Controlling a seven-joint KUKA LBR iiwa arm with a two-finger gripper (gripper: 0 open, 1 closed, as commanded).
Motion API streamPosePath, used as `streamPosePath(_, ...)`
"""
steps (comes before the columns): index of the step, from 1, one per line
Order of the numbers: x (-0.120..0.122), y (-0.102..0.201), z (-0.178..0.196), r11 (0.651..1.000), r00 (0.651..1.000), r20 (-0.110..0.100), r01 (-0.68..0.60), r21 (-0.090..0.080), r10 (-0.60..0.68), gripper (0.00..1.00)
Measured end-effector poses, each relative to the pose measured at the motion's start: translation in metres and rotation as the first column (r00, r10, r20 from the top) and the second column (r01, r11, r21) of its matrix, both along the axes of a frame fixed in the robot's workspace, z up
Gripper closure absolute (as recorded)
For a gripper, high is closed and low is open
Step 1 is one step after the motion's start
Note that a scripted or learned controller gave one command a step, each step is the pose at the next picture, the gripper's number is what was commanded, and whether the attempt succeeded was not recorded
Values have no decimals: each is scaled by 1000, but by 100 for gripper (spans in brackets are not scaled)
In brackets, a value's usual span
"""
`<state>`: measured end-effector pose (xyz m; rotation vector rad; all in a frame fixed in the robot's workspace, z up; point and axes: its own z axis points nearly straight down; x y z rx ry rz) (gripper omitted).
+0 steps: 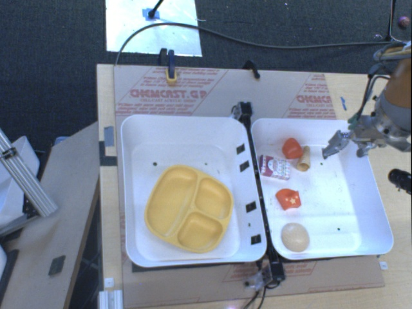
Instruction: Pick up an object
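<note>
Camera view. Grey arm with two-finger gripper (347, 143) hangs over the upper right part of the right shallow white plastic bin (367, 217). The fingers stand apart, with nothing between them.

Candidate things all lie in the left half of that bin, apart from the gripper:
- round red tomato-like piece (291, 148), upper left
- small tan cone-shaped piece (303, 159), just beside it, possibly touching
- flat red-and-white printed packet (275, 168), near the bin's left wall
- red pepper-like piece with pale spots (288, 199), mid-bin
- pale cream round ball (295, 237), near the bottom edge

The left shallow white plastic bin (138, 140) holds a yellow plastic tray with three compartments (188, 208).

Risks, judged from the layout:
- Tomato and cone sit close together; a descent between them may nudge both and close on neither.
- The packet lies flat; fingers may slide over it.
- The ball could roll out of the closing fingers.
- The packet's closeness to the wall may block one finger.

Count: bins 2; tray 1; red pieces 2; cone 1; packet 1; ball 1. Five pickable things in the right bin.
</note>
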<state>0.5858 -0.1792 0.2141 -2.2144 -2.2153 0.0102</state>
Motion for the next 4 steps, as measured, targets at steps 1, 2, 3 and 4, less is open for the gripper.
streamPosePath(1,3,1,8,1000,1000,12,-3,-2,3,0)
streamPosePath(2,6,10,-48,1000,1000,10,-6,-1,6,0)
streamPosePath(3,0,18,-104,1000,1000,8,-2,-1,2,0)
streamPosePath(4,1,19,-130,1000,1000,12,-1,-2,1,0)
